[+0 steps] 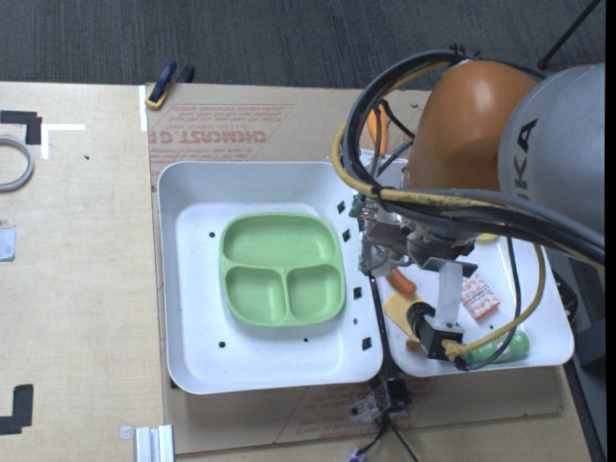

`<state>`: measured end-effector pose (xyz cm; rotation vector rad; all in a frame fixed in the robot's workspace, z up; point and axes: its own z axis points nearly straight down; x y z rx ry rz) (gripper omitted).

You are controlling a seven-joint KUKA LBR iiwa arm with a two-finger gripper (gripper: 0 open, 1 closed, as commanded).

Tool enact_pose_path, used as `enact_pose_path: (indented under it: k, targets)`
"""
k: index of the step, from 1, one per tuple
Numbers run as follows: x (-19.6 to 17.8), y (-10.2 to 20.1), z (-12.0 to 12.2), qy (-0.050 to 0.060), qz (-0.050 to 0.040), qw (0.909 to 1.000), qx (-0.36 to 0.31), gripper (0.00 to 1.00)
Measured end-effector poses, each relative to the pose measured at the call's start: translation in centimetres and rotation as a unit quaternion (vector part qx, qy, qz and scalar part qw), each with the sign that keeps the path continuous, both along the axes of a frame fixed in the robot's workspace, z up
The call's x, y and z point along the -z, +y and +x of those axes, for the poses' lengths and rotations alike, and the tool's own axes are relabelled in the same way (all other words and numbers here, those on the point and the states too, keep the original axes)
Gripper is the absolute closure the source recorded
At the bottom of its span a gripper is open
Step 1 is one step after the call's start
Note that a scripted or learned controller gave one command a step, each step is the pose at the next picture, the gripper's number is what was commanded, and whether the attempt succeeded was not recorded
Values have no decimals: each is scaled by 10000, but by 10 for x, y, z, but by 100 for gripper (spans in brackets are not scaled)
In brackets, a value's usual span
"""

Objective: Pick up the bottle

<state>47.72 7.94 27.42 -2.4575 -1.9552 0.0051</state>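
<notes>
- Reach step, by the look of it: grey arm with an orange band in from 3 o'clock, low over the right shallow white bin, no lift begun.
- Metal gripper at that bin's 9 o'clock edge, close to the wall shared with the left shallow white bin.
- Buried under wrist and cables, so cannot tell how far open; nothing seen in its hold.
- Green plastic bottle on its side in the right bin's 5 o'clock corner, close to the rim, partly crossed by a yellow cable, well apart from the gripper.
- Just beside the gripper, toward 5 o'clock: 1 small orange-red stick-shaped piece.
- Near the bottle, toward its 11 o'clock: 1 red-and-white patterned packet.
- In the left bin: 1 pale green plastic plate with 3 compartments, not part of this job.
- Next, as a judgement: travel toward 4 o'clock past stick and packet, line up across the bottle's narrow width, come down without striking the rim, close, then raise.
- Likely snag: little room between bottle and corner wall.
</notes>
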Motion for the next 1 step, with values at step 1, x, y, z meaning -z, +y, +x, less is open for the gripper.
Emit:
enact_pose_path:
  k: [1]
  targets:
    - [29, 61, 0, -1, 0, 9989, -475, 100]
